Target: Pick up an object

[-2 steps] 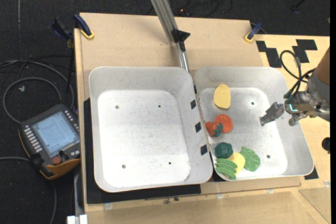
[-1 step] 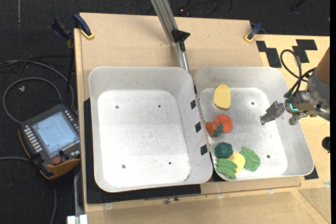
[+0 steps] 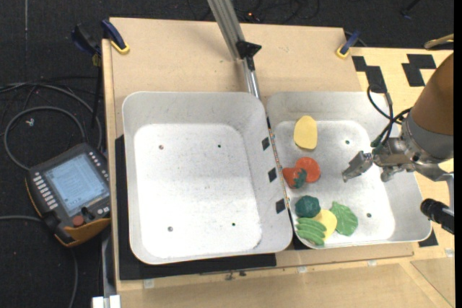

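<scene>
The right bin (image 3: 404, 227) holds several toy food items. A yellow oval piece (image 3: 305, 132) lies near its back left. A red and orange piece (image 3: 303, 171) sits by the left wall. At the front lie a dark green piece (image 3: 307, 206), a small yellow piece (image 3: 326, 220), a light green leafy piece (image 3: 345, 218) and a ribbed green piece (image 3: 312, 229). My gripper (image 3: 356, 166) hangs over the bare middle of this bin, to the right of the red piece and apart from it. Nothing shows in its grasp.
The left bin (image 3: 144, 119) lies beside the right one, their walls meeting at the middle. A slanted metal pole (image 3: 220, 3) crosses above the bench's back. A teach pendant (image 3: 68, 187) lies on the floor to the left. Blue clamps (image 3: 114, 36) hold the board's back corners.
</scene>
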